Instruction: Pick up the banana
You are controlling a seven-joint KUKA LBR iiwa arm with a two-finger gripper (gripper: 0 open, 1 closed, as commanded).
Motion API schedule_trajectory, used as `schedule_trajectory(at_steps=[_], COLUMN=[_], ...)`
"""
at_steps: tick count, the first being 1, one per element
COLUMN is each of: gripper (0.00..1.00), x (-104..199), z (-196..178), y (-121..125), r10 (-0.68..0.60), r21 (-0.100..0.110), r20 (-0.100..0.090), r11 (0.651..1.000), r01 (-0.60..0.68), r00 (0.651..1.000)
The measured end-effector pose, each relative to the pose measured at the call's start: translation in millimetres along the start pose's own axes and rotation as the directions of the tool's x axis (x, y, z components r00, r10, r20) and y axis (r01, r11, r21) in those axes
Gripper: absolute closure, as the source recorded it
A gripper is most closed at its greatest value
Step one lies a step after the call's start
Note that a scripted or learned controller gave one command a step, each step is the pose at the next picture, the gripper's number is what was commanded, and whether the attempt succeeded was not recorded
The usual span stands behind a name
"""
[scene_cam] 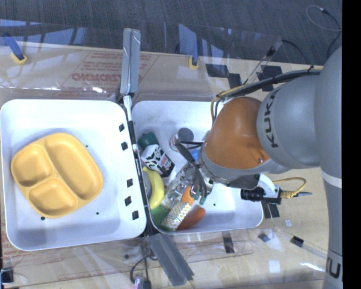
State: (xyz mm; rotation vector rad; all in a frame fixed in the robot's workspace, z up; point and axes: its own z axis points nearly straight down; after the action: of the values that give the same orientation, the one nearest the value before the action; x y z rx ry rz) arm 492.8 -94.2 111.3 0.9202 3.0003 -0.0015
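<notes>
The left bin [24, 233] holds a yellow tray [56, 173]. In the right bin [240, 221], the banana [154, 188] lies against the left wall, long axis running far to near, beside a clutter of items [180, 212]. The gripper [189, 188] hangs over that clutter, just right of the banana; whether it is apart or together cannot be told.

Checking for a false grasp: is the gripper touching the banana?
Cannot tell. In the camera view the gripper sits low in the right bin just right of the banana, amid clutter that hides any contact or gap.
</notes>
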Motion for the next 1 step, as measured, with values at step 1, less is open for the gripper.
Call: schedule_trajectory(at_steps=[1], gripper=[0.00], x=[0.1], z=[0.0], y=[0.1], r10=[0.000], r21=[0.000], r20=[0.000], r11=[1.000], r01=[0.000], r00=[1.000])
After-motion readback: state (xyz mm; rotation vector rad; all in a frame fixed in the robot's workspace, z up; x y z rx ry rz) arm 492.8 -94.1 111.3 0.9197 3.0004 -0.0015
